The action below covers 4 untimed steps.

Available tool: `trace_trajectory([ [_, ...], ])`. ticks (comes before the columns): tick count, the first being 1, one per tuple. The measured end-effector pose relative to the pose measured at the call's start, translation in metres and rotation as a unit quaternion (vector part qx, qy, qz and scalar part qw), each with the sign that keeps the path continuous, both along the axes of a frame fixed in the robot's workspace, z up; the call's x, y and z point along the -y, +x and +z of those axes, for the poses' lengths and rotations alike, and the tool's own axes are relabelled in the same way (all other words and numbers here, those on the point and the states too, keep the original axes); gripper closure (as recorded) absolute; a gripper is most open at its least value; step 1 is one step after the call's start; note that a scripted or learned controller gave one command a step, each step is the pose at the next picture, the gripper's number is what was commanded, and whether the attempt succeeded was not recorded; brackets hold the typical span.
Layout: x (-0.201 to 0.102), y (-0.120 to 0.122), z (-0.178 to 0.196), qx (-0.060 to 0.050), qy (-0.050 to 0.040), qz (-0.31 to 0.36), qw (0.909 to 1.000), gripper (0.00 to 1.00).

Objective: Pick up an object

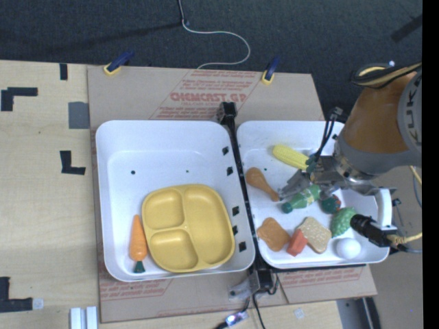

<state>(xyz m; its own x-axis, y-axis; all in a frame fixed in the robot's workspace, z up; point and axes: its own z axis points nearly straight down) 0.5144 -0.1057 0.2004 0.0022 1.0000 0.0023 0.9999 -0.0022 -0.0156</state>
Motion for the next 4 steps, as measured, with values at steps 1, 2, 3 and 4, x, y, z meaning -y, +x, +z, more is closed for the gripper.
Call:
trace_trajectory([
  [1,0.0,0.003,0.005,0.006,-0.0008,0.002,1.0,0.0],
  [2,-0.003,-0.004,-0.059,0.002,-0.0002,0.001,1.0,0.0],
  [3,-0.004,-0.006,-0.115,0.003,-0.0003,0.002,1.0,0.0],
  [4,-0.005,-0.005,-0.104,0.003,0.0003,0.002,1.0,1.0],
])
